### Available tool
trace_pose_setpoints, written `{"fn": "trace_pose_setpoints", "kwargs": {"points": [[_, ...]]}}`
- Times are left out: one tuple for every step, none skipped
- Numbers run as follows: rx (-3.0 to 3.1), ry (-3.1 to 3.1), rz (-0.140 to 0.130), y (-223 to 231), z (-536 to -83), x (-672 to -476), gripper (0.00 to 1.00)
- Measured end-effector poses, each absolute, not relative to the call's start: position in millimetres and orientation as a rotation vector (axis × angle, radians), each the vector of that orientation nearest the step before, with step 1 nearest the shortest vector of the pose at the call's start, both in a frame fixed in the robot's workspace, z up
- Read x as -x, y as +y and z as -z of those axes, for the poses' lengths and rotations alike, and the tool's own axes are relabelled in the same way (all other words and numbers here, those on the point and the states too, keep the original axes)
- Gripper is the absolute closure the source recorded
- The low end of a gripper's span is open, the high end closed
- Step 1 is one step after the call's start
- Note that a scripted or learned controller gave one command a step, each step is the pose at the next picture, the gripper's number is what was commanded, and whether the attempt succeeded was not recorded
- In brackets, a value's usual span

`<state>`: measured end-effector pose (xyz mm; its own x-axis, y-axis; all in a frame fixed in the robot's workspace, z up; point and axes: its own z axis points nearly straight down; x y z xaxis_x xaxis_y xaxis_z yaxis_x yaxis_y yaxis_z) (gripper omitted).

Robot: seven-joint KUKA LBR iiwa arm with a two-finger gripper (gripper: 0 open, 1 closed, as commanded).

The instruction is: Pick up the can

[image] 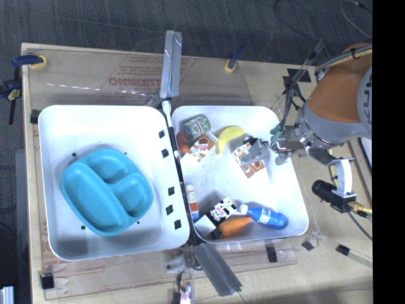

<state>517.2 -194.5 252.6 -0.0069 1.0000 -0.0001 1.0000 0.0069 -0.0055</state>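
Two-finger gripper (258,149) low over right white bin (288,189), at small red-and-white carton (249,160); finger opening and any hold: cannot tell. Just left of gripper: yellow banana-shaped fruit (230,136). Further left, at bin's far-left corner: small green-labelled metal can (195,126), lying tilted, well apart from gripper. Near edge: blue plastic bottle (269,217), orange carrot (234,226). Left white bin (54,125): teal divided plate (106,190).
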Motion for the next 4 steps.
{"fn": "trace_pose_setpoints", "kwargs": {"points": [[2.275, -2.161, -0.006, -149.8, -190.5, -607.0, 0.0], [2.465, -1.939, -0.011, -149.6, -88.2, -655.2, 0.0], [2.571, -1.804, -0.003, -185.5, -270.0, -657.9, 0.0], [2.557, -1.816, -0.011, -182.7, -276.9, -659.2, 1.0]]}}
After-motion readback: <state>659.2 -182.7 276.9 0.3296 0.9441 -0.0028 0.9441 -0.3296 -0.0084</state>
